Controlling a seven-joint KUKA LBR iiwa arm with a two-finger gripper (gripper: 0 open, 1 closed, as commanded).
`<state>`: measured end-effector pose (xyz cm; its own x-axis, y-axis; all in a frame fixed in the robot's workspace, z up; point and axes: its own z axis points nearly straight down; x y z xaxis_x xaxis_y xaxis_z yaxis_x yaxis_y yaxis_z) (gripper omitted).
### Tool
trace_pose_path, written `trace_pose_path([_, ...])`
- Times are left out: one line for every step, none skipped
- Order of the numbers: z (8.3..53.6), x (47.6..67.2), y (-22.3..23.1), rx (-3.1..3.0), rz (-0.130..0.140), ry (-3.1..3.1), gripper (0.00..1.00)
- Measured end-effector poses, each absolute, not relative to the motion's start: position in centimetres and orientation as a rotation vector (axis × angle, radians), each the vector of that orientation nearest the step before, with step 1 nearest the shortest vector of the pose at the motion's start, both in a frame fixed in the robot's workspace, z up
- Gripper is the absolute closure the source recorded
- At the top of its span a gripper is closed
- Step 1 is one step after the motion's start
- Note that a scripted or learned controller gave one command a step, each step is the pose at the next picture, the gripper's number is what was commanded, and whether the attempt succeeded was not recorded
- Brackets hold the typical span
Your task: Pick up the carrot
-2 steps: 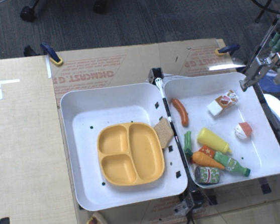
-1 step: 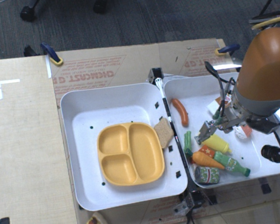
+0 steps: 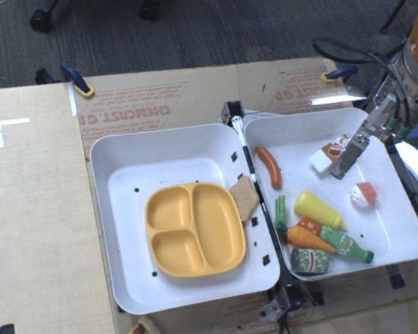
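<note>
Robotics lab or office test bench: grey carpet [image 3: 251,13], office-chair castors [image 3: 41,20], cardboard sheet [image 3: 156,105] clamped to wooden bench [image 3: 33,244], two white bins [image 3: 163,149], cables [image 3: 353,50], toy food.

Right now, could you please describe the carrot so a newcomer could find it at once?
Look in the right bin, near its front left corner. The carrot lies below the yellow bottle, beside the green bottle. It is the only orange, tapered piece there.

Yellow divided plate [image 3: 195,228], left bin [image 3: 116,211]
</note>
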<state>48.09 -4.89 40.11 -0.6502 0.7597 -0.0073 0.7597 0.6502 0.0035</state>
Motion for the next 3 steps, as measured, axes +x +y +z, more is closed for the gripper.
trace_pose_path([22.5, 47.9, -3.9, 1.465, -0.002, 2.779, 0.0])
trace_pose_path([41.5, 48.1, -5.8, 1.051, 0.0, 2.951, 0.0])
trace_pose_path([32.2, 48.0, -3.5, 0.811, -0.001, 3.032, 0.0])
